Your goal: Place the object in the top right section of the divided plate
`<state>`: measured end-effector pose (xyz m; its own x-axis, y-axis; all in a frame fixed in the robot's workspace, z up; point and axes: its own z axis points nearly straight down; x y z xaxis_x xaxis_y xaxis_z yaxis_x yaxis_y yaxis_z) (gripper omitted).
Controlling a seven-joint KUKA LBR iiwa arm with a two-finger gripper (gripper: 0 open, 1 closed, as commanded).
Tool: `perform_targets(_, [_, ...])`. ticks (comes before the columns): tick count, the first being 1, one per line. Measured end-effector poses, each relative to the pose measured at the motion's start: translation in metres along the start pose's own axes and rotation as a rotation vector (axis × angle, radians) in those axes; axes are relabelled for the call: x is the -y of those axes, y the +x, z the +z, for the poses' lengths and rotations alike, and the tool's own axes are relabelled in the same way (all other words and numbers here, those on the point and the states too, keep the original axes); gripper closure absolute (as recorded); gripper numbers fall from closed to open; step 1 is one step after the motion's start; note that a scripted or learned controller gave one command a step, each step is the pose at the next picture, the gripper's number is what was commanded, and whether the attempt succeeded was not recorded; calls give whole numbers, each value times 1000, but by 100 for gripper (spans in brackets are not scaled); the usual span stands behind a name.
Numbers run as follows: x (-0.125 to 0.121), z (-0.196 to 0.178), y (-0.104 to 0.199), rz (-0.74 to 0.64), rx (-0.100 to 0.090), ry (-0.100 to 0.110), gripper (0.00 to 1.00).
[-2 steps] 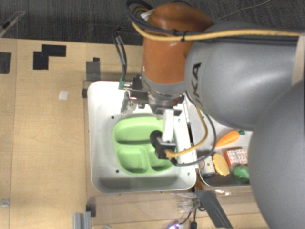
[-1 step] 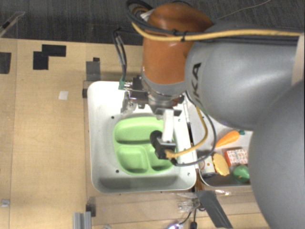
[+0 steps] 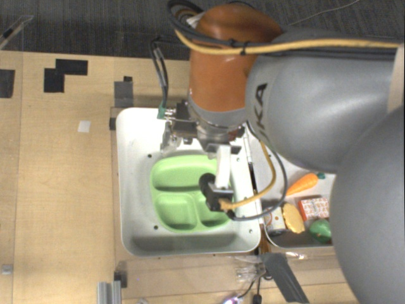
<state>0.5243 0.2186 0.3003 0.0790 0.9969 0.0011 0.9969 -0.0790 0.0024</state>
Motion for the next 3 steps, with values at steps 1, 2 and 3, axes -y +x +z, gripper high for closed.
perform_targets(1, [-45,-6,-21,166,0,0,0])
perform_targets(2, [-45,-6,-21,165,0,0,0])
perform_targets(3, [-45,-6,-21,165,0,0,0])
